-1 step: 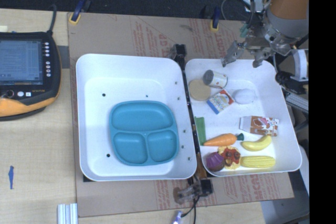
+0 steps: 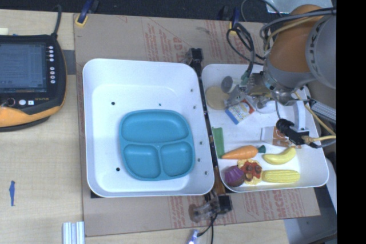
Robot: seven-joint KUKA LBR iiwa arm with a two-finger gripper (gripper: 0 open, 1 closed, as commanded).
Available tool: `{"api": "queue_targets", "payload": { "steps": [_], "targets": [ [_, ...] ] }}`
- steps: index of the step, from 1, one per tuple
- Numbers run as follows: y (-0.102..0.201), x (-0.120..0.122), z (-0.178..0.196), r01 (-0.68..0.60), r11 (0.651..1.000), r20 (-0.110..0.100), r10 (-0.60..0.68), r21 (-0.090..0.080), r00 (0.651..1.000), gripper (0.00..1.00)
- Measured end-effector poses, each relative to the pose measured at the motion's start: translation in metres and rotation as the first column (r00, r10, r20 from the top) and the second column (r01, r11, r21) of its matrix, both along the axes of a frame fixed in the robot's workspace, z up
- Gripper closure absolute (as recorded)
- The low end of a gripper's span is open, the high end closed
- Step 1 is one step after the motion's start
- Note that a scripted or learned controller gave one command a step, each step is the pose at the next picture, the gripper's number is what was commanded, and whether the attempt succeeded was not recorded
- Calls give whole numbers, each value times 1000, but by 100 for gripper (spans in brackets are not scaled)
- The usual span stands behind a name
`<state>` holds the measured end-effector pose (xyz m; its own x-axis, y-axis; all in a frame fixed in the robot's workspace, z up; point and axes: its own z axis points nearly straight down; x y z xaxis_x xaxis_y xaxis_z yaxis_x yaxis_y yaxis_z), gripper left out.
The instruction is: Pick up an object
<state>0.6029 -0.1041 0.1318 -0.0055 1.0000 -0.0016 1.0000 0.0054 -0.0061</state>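
Over the right bin's (image 2: 315, 177) far-left corner hovers the gripper (image 2: 245, 95) — its finger state can't be told — above a blue-and-white packet (image 2: 238, 113); carrot (image 2: 240, 152) near the front edge

A blue tray (image 2: 155, 143) sits in the left bin (image 2: 100, 80) — the pincer (image 2: 243, 99) hangs over the right bin (image 2: 317, 171).

Left of the gripper (image 2: 247, 95) a turquoise tray (image 2: 155, 143) lies in a white bin (image 2: 97, 140); below the gripper sit an orange carrot (image 2: 240, 152), a yellow banana (image 2: 279, 156), yellow corn (image 2: 280, 176) and a purple onion (image 2: 233, 175); the arm (image 2: 303, 43) is grey and orange
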Motion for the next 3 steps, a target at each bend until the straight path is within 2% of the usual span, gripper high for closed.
{"api": "queue_targets", "payload": {
  "steps": [1,2,3],
  "targets": [
    [-19,-53,61,2,1000,2,-2,2,1000,0],
    [-73,-60,-14,1,1000,2,-1,0,1000,0],
    [-48,23,-35,-2,1000,11,2,-2,1000,0]
  ]
}}
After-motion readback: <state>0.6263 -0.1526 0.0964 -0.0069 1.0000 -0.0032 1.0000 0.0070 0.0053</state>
